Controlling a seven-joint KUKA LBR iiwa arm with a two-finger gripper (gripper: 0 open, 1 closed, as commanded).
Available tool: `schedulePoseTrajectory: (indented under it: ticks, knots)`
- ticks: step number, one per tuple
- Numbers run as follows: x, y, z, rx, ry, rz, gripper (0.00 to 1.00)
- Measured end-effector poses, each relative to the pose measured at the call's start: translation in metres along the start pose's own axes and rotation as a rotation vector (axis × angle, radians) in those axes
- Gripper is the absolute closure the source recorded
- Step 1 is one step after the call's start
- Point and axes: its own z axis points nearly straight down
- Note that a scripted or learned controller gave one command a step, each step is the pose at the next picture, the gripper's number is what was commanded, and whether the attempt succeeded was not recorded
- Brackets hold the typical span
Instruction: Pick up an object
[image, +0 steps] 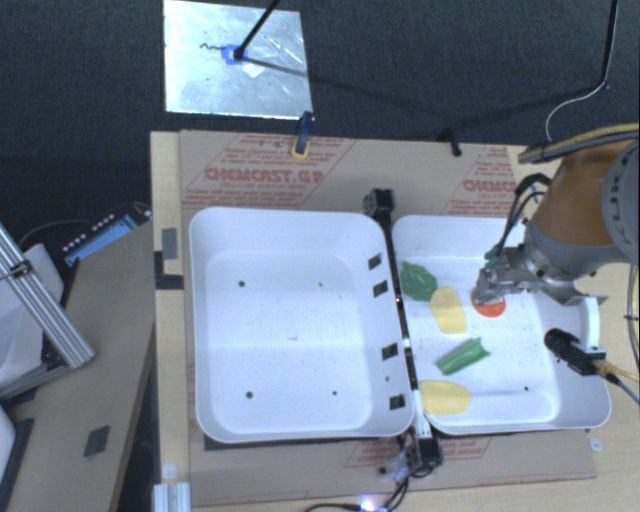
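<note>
Arm (590, 200) enters from the right, orange band uppermost, grey wrist bent downward and toward the left. Gripper (489, 292) hangs low at the wrist's end, pointing down. A dark cable loops along the wrist's left side.

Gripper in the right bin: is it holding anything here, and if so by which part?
It cannot be told. The gripper is down over the red-orange object in the right bin, hiding most of it, so no hold is visible.
</note>
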Motion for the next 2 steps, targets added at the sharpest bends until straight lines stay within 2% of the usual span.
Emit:
schedulePoseTrajectory:
  ticks: [1,2]
  knots:
    - [-0.004,0.018,-0.236,-0.016,-0.004,-0.001,1.0]
    - [-0.085,0.071,-0.21,-0.003,-0.004,0.006,1.0]
